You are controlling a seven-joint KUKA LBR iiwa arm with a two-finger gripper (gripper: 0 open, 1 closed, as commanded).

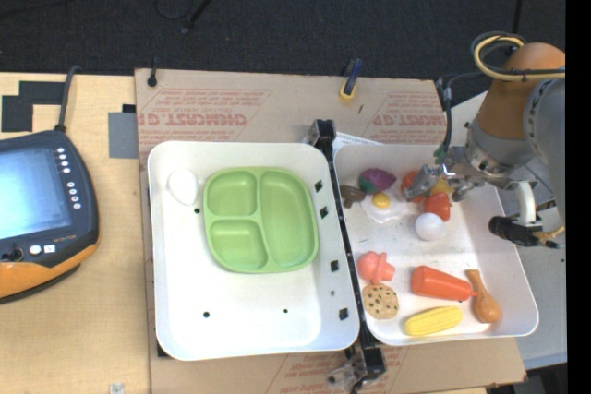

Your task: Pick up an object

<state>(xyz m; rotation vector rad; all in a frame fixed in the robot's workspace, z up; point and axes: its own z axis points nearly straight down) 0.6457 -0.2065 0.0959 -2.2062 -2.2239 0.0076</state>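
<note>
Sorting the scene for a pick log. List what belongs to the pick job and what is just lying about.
Job:
gripper
right bin
carrot
corn
cookie
white ball
purple toy
drumstick

Lying about:
left bin
green tray
tablet
yellow clamp

Fixed overhead view, slanted over both bins (162,291)
</note>
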